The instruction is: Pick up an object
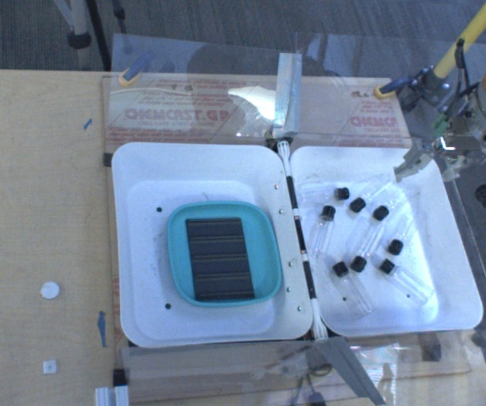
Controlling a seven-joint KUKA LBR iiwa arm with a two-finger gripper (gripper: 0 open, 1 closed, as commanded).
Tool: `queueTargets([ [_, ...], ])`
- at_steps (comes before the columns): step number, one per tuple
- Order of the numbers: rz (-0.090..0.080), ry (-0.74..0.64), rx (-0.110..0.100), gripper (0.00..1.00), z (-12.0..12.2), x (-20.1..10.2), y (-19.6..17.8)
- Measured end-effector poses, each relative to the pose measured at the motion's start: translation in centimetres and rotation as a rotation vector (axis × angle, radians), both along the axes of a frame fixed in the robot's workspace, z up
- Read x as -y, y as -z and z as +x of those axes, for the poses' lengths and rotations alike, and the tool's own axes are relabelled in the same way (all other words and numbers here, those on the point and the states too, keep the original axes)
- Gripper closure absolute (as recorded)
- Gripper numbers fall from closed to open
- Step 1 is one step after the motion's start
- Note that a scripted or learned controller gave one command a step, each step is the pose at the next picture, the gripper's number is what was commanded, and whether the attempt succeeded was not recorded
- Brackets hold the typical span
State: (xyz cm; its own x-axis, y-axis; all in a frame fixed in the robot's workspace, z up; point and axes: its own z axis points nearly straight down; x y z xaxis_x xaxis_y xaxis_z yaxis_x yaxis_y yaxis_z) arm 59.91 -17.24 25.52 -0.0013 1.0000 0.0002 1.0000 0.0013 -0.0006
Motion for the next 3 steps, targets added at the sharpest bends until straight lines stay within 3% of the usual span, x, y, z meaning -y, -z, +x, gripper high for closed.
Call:
queueTargets([
  [1, -0.004, -0.074, 0.017, 0.0, -3.3, -0.7, 13.8],
  [2, -0.004, -0.118, 0.009, 0.0, -5.7, 1.4, 16.8],
  [3, -0.002, -0.132, 0.004, 0.0, 0.8, 2.2, 12.8],
])
